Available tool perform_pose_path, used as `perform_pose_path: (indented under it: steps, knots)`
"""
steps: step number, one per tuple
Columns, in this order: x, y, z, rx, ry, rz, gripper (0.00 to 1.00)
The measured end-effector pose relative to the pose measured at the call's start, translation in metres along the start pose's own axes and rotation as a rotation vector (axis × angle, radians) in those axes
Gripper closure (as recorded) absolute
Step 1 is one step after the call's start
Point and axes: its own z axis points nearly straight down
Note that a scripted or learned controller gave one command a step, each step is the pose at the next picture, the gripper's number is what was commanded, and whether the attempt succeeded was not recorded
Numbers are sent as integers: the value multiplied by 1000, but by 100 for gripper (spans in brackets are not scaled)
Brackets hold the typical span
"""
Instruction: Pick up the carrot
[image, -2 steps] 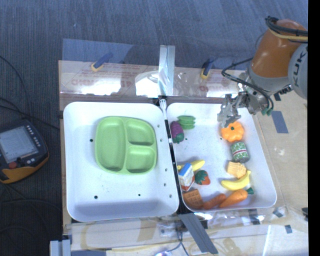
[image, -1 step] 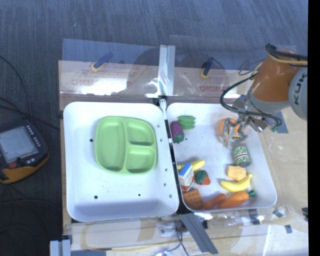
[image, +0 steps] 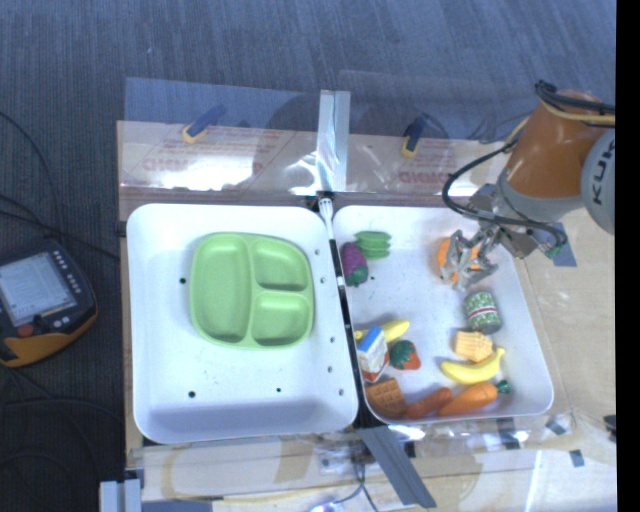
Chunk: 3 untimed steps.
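- Camera view: the gripper (image: 478, 250) hovers at the right bin's (image: 420, 225) far end, over an orange object (image: 446, 256); whether it grips anything is unclear.
- The carrot (image: 468, 399) lies by the near wall, well apart from it, long axis running left-right.

Two white bins side by side on the bench (image: 580, 300). In the left bin (image: 160, 400), a green divided plate (image: 250, 290). In the right bin (image: 425, 240), toy food: carrot (image: 468, 399) along the near wall, beside a banana (image: 472, 370), a strawberry (image: 404, 354) and a small carton (image: 372, 352); purple eggplant (image: 354, 262) near the divider. Gripper (image: 472, 255) low over the far right corner, just beside an orange piece (image: 446, 258), well apart from the carrot.
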Motion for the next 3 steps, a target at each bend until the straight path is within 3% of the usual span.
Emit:
perform_pose_path:
  steps: [1, 2, 3]
  knots:
    - [-2, 0, -11, 3, -5, 2, 100]
    - [-2, 0, -10, 2, -5, 2, 0]
    - [11, 16, 18, 2, -4, 73, 0]
